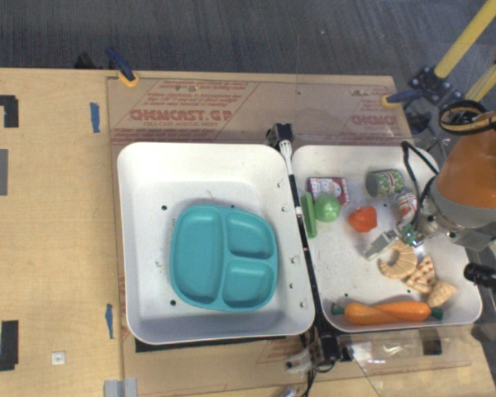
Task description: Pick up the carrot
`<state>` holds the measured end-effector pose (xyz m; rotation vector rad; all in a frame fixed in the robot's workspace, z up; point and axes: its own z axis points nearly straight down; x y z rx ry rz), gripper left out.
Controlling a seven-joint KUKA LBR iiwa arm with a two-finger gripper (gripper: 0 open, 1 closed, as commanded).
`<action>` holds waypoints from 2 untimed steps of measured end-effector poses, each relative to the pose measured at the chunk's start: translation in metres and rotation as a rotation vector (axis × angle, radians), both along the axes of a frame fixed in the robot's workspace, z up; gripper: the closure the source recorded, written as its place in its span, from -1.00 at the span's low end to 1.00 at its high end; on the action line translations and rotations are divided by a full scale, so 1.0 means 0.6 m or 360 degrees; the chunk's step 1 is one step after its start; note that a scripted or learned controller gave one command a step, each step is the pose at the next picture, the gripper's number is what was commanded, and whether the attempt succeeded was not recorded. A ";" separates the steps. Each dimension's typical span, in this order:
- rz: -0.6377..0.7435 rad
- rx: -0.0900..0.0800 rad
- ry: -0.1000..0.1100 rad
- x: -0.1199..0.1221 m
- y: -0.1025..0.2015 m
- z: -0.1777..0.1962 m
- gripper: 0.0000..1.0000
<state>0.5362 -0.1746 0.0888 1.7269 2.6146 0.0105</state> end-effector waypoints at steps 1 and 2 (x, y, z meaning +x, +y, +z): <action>-0.0003 -0.0006 -0.0016 0.005 -0.002 0.021 1.00; 0.0682 -0.0014 -0.0009 -0.032 -0.022 0.003 1.00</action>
